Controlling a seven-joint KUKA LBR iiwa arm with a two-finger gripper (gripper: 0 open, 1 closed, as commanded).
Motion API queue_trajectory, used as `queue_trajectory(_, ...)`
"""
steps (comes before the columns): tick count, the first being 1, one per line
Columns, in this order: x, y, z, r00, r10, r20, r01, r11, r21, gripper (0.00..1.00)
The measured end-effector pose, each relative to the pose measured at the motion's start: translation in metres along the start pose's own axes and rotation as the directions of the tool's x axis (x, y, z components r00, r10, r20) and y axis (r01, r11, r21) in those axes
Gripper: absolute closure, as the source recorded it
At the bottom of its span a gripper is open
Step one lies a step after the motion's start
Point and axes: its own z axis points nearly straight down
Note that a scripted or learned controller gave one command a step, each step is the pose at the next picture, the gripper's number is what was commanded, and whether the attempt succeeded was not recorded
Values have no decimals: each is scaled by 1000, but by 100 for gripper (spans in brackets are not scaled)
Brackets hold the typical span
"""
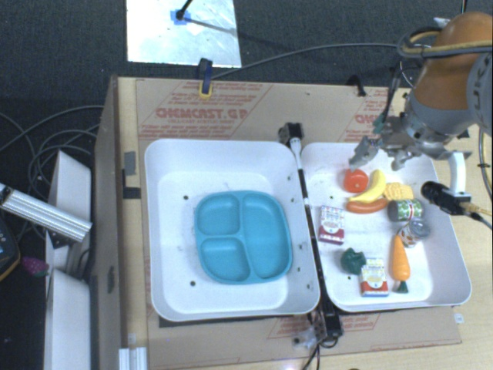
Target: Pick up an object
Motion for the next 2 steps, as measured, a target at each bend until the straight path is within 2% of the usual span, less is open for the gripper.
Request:
queue_trajectory(1, -15, 18, 137, 1000, 2, -1, -2, 1000, 5, 0)
queue_trajectory(2, -15, 19, 124, 1000, 1, 0, -1, 1000, 1, 100)
